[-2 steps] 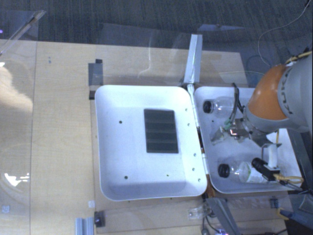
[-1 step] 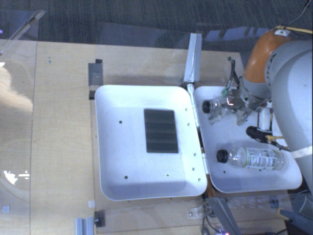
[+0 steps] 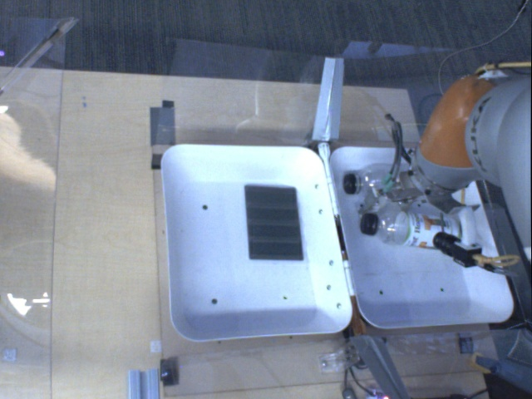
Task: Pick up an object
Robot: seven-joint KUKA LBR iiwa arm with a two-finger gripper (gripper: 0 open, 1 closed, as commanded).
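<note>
We look down at a slant on a pale wood-grain counter [image 3: 91, 248]. Beyond its far edge we see dark grey carpet [image 3: 249, 11] with a fine ribbed texture. A clear plastic sheet [image 3: 33, 123] lies over the counter's left part and catches soft glare; light overall is even and diffuse. A grey metal strip [image 3: 327, 98] runs from the far edge toward the middle of the counter. Small dark brackets [image 3: 162, 127] sit at the far and near left. A thin cable [image 3: 499, 32] curves across the carpet at top right.
</note>
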